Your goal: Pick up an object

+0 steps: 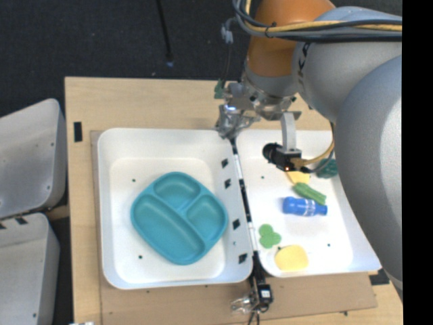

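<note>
The pickable things lie in my right bin [342, 246]: a blue bottle [304, 206] on its side near the middle, a green piece [309, 192] just above it and touching or nearly so, and a small yellow bit [298, 177] above that. Lower down sit a green clover-shaped piece [269, 235] and, just beside it, a yellow lemon-like object [291, 257] near the front rim. A teal-green object [328, 168] shows at the right side, partly hidden by my own arm.

My gripper [231, 124] hangs over the far end of the divider between the two bins, well apart from all of these things. Nothing is visible between my fingers, and I cannot tell whether they are apart or together, since the tip is small and dark against the rim. My wrist points steeply down, with the orange band [284, 29] above it, and my grey arm [369, 93] comes in from the right, covering the right bin's far corner. A black fitting [282, 156] on a grey bracket hangs below my wrist over the right bin.

The left bin [111, 202] holds a teal divided plate [179, 217], lying flat.
</note>
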Controlling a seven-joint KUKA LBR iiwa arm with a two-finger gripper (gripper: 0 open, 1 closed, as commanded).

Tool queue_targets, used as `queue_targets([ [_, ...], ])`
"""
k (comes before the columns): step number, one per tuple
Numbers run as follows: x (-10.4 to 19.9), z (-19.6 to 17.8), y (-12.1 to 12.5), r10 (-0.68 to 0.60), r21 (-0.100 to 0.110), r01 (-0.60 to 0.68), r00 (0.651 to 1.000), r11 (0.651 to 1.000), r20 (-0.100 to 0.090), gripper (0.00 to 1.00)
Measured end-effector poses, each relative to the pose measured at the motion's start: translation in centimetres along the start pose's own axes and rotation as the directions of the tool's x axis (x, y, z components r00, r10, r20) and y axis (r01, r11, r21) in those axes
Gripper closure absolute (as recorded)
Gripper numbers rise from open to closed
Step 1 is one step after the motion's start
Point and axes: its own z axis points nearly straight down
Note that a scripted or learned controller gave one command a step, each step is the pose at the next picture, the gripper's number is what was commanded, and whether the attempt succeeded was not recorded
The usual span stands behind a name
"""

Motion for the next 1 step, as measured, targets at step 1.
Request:
queue_targets([
  [1, 0.09, 0.03, -0.01, -0.001, 0.001, 0.001, 1.0, 1.0, 0.0, 0.0],
])
